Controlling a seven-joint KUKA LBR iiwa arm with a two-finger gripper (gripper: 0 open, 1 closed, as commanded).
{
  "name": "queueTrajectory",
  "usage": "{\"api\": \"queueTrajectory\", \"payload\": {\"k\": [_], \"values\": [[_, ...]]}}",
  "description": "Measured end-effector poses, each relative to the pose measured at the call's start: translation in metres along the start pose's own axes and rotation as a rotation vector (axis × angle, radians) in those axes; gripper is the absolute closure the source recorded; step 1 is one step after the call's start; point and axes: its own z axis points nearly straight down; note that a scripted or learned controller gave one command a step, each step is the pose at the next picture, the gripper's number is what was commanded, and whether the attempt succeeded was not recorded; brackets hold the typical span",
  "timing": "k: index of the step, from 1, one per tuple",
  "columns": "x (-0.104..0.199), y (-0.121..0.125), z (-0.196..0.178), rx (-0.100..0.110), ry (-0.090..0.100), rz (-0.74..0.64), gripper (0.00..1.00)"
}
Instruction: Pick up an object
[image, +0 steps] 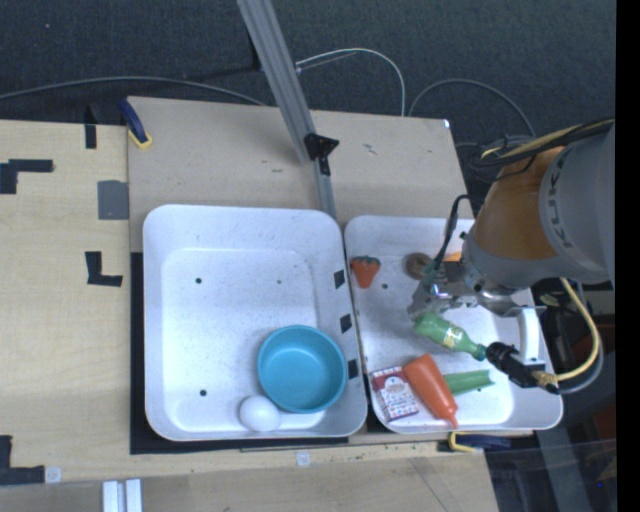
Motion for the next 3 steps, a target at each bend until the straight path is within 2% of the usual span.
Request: {"api": "queueTrajectory", "payload": {"k": [2,3], "values": [[-0.013,0.003,-0.100,-0.003,-0.001,0.000,1.00],[0.051,0.002,-0.096,0.004,0.003,-0.007,1.00]]}}
